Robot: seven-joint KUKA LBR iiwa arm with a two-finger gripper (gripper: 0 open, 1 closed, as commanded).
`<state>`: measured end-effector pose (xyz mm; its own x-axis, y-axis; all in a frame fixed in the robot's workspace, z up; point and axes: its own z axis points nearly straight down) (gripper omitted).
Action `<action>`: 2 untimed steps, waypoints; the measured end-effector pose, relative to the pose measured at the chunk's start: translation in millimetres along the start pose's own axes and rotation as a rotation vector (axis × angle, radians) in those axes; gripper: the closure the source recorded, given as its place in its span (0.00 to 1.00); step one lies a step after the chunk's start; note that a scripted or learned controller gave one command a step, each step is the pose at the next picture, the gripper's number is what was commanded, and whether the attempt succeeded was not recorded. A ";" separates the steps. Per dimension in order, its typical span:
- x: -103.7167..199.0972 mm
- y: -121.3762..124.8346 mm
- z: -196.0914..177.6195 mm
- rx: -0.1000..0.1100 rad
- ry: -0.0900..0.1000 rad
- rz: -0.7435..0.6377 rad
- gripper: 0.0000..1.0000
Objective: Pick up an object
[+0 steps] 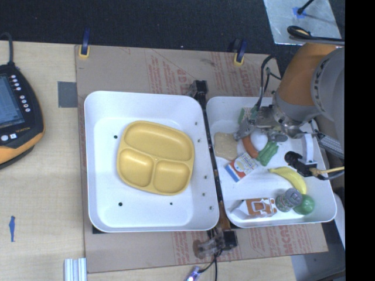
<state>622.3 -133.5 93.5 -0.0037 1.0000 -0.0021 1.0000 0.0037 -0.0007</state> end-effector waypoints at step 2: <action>-20.3 33.8 1.7 0.002 0.003 0.000 1.00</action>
<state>656.2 -153.6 91.8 -0.0037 1.0000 0.0007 1.0000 0.0037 -0.0029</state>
